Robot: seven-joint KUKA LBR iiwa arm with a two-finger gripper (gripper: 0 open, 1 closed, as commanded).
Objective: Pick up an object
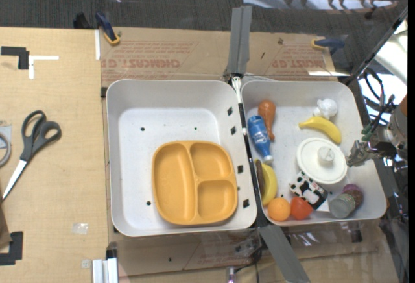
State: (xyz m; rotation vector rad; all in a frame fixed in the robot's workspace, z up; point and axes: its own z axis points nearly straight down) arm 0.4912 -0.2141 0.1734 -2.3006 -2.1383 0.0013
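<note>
The right bin holds several items: a yellow banana, a white round lidded dish, a blue bottle, an orange carrot-shaped toy, a white crumpled piece, a second banana, an orange, a red fruit, a black-and-white toy, a grey cup and a purple item. My gripper hovers over the bin's right rim, just right of the white dish, touching nothing that I can see.
The left bin holds a yellow divided plate. Scissors lie on the wooden bench at far left. Brown cardboard with blue clamps lies behind the bins. Cables hang at the right edge.
</note>
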